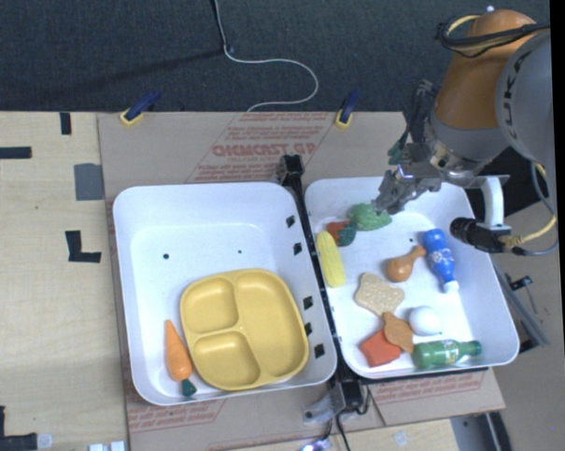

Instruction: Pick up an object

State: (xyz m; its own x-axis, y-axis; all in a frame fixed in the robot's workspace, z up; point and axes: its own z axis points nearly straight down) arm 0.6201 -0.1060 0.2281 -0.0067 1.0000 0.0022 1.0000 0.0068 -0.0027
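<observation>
My gripper (391, 198) hangs low over the back of the right bin (486, 286), its tip at the right end of a green leafy toy (366, 216). Whether it touches the toy is unclear. Also in this bin lie a small red piece (342, 234), a yellow corn cob (331, 257), a brown drumstick (404, 261), a blue bottle (440, 258), a tan cracker (377, 293), a white egg (424, 318), a red wedge (379, 348) and a green bottle (444, 353).
The left bin (143, 235) holds a yellow divided plate (242, 326) and an orange carrot (177, 351) beside it. A black hinge strip (308, 265) separates the bins. The grey arm with its orange band (477, 80) comes in from the upper right.
</observation>
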